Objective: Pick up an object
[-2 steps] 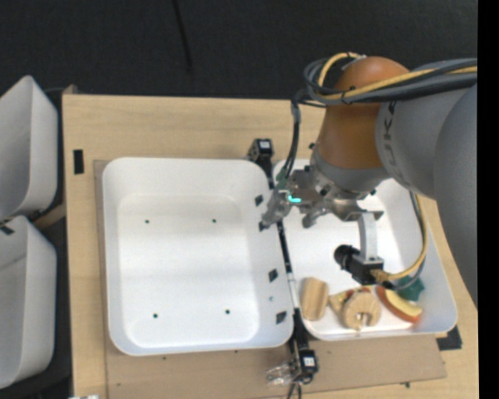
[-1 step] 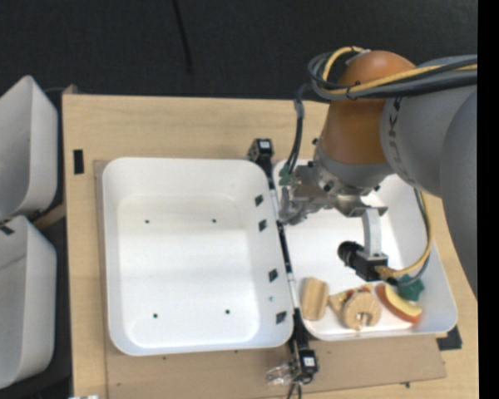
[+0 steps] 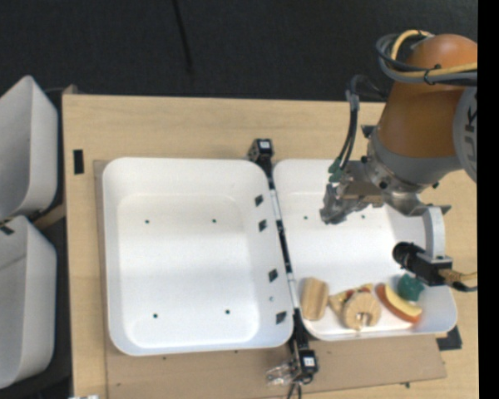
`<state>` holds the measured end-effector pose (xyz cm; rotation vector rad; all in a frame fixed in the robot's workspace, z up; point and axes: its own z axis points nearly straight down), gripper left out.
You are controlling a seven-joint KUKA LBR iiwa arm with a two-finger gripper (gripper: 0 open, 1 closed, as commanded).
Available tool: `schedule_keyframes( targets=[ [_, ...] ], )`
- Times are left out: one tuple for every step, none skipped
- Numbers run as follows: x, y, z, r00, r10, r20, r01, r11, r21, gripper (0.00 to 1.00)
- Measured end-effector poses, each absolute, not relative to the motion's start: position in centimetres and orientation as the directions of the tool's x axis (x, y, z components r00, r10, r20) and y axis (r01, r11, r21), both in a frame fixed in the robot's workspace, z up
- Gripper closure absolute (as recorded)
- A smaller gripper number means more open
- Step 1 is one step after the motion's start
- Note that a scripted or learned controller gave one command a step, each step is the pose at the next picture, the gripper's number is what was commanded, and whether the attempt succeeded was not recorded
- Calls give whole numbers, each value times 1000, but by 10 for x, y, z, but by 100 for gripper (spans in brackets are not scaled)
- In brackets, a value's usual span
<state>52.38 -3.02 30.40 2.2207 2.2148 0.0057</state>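
Observation:
My gripper hangs over the upper middle of the right bin, below the orange wrist band. Its dark fingers point down-left above bare bin floor, with nothing visible between them. Along the bin's near edge lie a tan wooden block, a light wooden toy piece, a red-and-cream apple slice and a small green item. All of these sit well below and to the right of the gripper.
The left bin adjoins the right one along a clipped divider. A black cylindrical part with a white bracket juts over the right bin's right side. White casings stand at the far left of the bench.

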Motion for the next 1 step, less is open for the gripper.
schedule_keyframes(
  targets=[
    [502,-21,349,-4,1000,0,1000,4,7,100]
  ],
)
